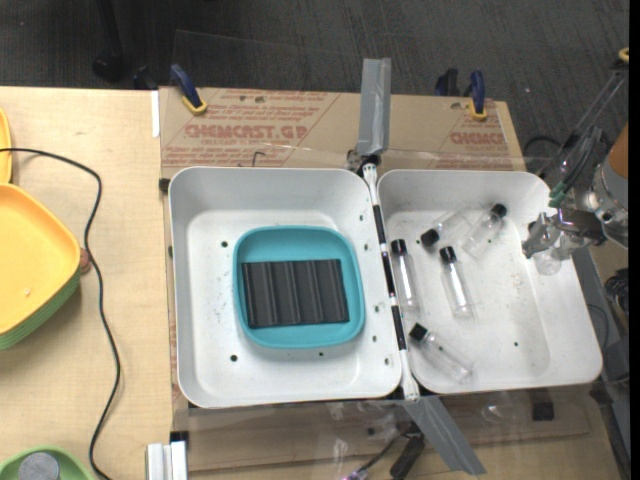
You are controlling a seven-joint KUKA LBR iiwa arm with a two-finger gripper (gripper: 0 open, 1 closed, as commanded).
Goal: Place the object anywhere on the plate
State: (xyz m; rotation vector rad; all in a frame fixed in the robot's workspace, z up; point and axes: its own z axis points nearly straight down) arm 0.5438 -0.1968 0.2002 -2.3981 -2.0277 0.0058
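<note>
You are seeing the jaws (549, 240) hanging over the right edge of the right bin (560, 358), and you cannot tell whether they are apart or together. The clear vials (455, 280) with black caps are lying scattered in that bin, just left of the jaws and apart from them. The teal plate (297, 289) is sitting in the left bin (200, 268), well left of the jaws.
</note>
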